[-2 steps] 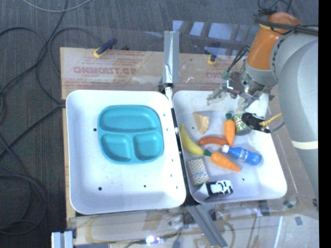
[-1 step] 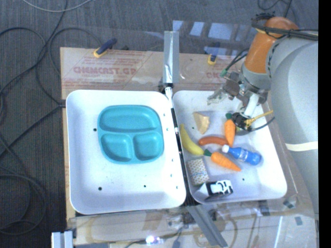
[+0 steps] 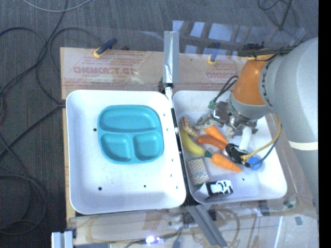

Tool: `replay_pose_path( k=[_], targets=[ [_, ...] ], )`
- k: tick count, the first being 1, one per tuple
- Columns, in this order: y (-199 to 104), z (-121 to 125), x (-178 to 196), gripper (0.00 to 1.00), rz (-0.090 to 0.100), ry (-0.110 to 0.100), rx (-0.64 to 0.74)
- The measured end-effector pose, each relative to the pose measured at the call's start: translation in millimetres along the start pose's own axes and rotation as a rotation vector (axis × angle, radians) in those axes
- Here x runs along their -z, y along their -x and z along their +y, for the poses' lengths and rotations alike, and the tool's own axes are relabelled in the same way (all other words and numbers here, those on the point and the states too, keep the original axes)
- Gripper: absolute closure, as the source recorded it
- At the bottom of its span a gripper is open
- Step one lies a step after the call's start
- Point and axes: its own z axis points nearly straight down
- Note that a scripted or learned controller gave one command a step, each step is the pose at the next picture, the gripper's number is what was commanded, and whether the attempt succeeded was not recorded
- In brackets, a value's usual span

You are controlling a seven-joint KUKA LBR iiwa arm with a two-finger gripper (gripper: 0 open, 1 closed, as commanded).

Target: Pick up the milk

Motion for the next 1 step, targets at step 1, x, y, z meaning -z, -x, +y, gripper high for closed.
replay_pose_path(
  k=[1],
  targets=[
    [48.9,28.1,17.8,0.00,-0.002,-0.005,0.019]
  ],
)
